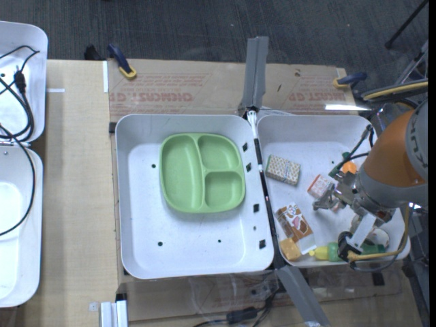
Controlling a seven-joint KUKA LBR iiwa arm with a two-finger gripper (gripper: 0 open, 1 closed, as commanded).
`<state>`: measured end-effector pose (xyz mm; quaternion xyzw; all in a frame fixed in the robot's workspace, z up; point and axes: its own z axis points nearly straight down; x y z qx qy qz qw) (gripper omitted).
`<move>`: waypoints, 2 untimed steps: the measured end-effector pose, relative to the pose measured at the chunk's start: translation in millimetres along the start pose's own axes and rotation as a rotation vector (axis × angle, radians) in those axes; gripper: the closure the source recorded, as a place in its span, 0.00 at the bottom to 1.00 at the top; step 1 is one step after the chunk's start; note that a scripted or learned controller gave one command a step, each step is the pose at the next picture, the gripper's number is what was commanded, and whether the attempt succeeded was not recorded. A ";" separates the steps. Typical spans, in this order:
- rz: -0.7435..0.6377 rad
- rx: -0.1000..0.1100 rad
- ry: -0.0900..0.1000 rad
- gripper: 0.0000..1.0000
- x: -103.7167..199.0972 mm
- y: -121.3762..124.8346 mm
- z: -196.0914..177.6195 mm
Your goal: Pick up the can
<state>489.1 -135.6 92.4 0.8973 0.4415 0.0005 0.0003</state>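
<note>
The arm's orange band [398, 152] hangs over the right side of the right bin [300, 138]. Below it, my gripper [332, 201] points down-left into the middle of that bin. A small red and white object [318, 184], possibly the can lying on its side, rests right at the gripper's tip, touching or nearly touching it. Whether anything is held cannot be made out. The arm covers the bin's right part.
The right bin also holds a beige box [283, 169], a brown and white packet [294, 222], a yellow piece [291, 251], a yellow-green object [327, 252] and an orange item [349, 167]. A green divided plate [202, 172] lies in the left bin [136, 203].
</note>
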 end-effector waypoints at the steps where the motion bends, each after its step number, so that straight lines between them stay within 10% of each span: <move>1: 0.039 0.004 -0.004 0.00 41.5 45.7 1.4; 2: 0.048 0.004 -0.004 0.00 58.9 77.0 1.9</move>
